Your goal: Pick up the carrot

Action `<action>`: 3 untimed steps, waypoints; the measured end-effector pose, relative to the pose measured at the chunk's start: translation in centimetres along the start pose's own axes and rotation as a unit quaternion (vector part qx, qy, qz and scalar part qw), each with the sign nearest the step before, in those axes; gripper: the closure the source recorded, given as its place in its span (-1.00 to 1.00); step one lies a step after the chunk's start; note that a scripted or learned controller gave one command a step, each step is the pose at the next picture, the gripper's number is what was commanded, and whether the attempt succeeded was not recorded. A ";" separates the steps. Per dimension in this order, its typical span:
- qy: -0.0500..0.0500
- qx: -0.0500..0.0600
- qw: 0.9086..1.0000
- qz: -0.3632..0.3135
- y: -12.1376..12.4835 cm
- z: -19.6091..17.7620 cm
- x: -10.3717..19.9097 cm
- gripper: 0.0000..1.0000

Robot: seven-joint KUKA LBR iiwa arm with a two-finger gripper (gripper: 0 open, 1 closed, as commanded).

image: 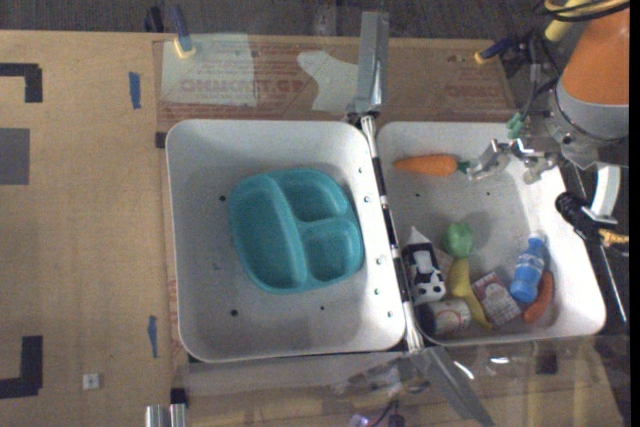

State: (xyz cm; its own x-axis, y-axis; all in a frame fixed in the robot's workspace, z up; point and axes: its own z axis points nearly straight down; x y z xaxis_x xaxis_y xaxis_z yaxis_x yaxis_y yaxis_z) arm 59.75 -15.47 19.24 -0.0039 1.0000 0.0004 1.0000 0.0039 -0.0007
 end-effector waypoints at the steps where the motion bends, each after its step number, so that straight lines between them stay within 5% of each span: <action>1: -0.001 -0.001 0.995 0.097 6.0 5.2 4.4 -1.00; 2: 0.000 -0.007 0.998 0.062 7.5 9.5 3.9 -1.00; 3: -0.003 -0.013 1.000 0.009 6.4 9.4 4.7 -1.00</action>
State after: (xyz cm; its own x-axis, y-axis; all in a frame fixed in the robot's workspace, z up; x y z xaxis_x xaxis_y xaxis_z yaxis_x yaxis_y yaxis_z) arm 66.09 -10.72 9.81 0.0148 0.9999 -0.0045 0.9996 -0.0147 0.0248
